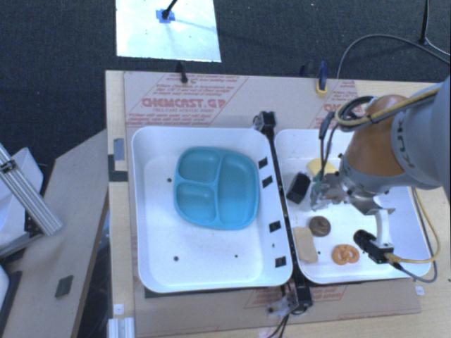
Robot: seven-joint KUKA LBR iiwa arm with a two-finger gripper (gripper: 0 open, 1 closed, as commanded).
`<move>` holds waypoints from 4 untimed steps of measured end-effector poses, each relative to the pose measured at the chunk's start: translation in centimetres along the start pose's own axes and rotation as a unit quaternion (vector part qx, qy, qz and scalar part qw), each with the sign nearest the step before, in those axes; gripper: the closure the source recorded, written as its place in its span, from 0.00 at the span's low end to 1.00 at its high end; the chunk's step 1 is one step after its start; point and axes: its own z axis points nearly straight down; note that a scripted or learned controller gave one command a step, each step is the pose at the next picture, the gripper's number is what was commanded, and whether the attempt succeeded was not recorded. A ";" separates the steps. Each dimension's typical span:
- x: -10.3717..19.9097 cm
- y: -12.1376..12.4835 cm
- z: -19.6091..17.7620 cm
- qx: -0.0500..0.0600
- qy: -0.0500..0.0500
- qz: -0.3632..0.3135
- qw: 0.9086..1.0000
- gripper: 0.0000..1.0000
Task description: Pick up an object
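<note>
My gripper (323,194) is hanging low over the right bin (405,255), near that bin's left side, and I cannot tell how it is set, since my grey arm and its orange band are covering most of it from above. Nothing is showing in its grasp.

Just to its left, a small black block (299,187) is lying tilted on the bin floor. On its far side, a yellow piece (318,167) is peeking out, partly hidden by my wrist. Just nearer than the gripper, a brown round piece (320,225) is sitting, apart from it. Nearer still, a tan bread-like slab (305,244) is lying close to the bin's left wall, and an orange pretzel-shaped piece (344,254) is resting to the right of it.

Over the divider, the left bin (158,259) is holding a blue sectioned plate (215,188), lying flat toward its far half.
</note>
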 end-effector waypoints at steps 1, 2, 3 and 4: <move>-0.7 0.0 -4.5 -0.001 0.000 0.001 1.000 1.00; -1.0 1.1 -9.4 -0.002 0.000 -0.002 1.000 1.00; -0.4 1.4 -15.5 -0.003 0.000 -0.002 1.000 1.00; 4.9 1.0 -14.0 0.000 0.001 -0.005 1.000 1.00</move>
